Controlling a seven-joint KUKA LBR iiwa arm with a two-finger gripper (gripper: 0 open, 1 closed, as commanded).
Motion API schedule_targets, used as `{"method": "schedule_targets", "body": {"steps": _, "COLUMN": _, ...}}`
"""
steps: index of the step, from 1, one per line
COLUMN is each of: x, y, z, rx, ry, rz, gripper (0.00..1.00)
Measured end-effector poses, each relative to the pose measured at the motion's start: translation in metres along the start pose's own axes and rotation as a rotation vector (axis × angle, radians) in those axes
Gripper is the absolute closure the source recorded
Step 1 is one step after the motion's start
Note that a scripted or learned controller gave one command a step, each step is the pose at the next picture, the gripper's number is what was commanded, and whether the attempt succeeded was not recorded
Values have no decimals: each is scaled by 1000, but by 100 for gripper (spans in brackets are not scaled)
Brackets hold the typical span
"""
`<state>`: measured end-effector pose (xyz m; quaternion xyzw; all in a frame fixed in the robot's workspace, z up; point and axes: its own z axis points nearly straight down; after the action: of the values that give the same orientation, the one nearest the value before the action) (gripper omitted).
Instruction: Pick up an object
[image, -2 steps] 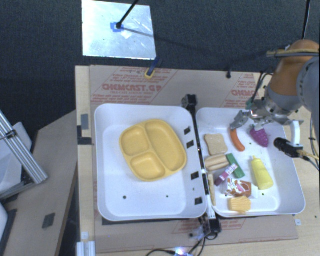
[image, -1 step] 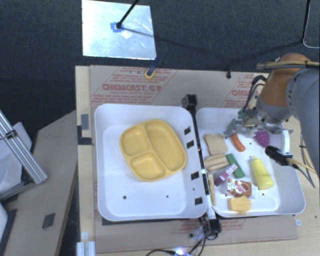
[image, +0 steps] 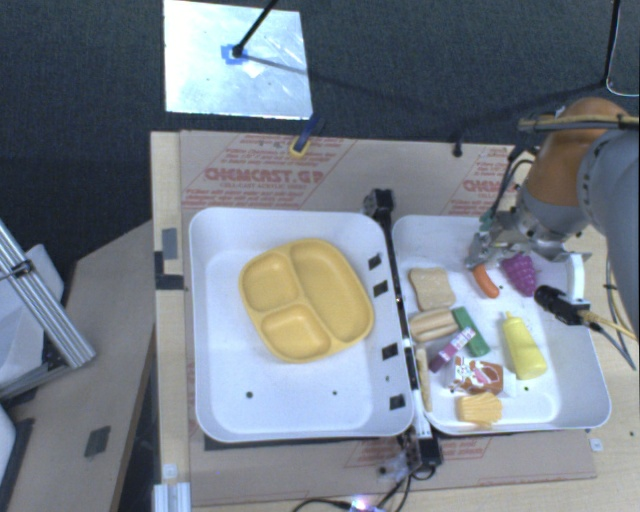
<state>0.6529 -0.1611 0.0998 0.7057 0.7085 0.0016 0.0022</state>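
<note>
**Two bins, gripper low in the right one**

Gripper (image: 487, 250) sits at the right bin's (image: 585, 395) far end; open or closed, cannot tell. Orange carrot (image: 485, 281) lies just below it, purple grapes (image: 519, 272) beside. Nearer the front: bread slice (image: 432, 287), yellow bottle (image: 524, 346), green piece (image: 470, 331), crowded together. Left bin (image: 215, 400) holds a yellow divided plate (image: 305, 298), with bare floor along its rim.

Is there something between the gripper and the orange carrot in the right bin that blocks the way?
Nothing visible does. The gripper hangs right above the carrot in the right bin; the purple grapes lie beside the carrot, not between them.
</note>
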Motion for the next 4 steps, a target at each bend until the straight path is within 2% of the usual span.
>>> {"method": "schedule_targets", "body": {"steps": 2, "x": 3, "y": 4, "z": -120, "rx": -2, "ry": -1, "rz": -2, "gripper": 100}}
{"method": "schedule_targets", "body": {"steps": 4, "x": 103, "y": 6, "z": -112, "rx": 4, "ry": 3, "rz": -6, "gripper": 100}}
